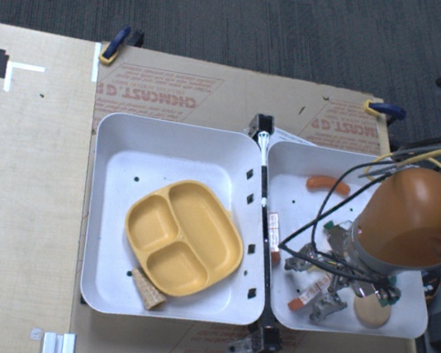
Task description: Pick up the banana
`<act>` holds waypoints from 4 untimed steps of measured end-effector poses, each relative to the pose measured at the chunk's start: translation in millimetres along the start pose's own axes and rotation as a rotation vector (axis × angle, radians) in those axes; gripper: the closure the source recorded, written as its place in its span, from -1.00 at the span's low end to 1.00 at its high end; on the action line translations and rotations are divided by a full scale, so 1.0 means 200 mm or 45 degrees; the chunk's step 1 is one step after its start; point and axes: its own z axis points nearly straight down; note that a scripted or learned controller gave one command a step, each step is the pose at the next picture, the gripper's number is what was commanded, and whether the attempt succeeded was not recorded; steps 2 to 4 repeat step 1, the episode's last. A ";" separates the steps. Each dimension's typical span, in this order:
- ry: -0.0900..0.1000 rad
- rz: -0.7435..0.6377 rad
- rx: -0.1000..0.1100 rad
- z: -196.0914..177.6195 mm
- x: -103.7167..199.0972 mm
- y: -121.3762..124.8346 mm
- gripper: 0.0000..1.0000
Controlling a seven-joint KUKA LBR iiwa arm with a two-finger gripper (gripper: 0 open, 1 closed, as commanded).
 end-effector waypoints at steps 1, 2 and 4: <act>-0.003 0.110 0.001 -0.09 -0.32 -0.23 -1.00; -0.003 0.110 0.001 -0.09 -0.32 -0.23 -1.00; -0.003 0.110 0.001 -0.09 -0.32 -0.23 -1.00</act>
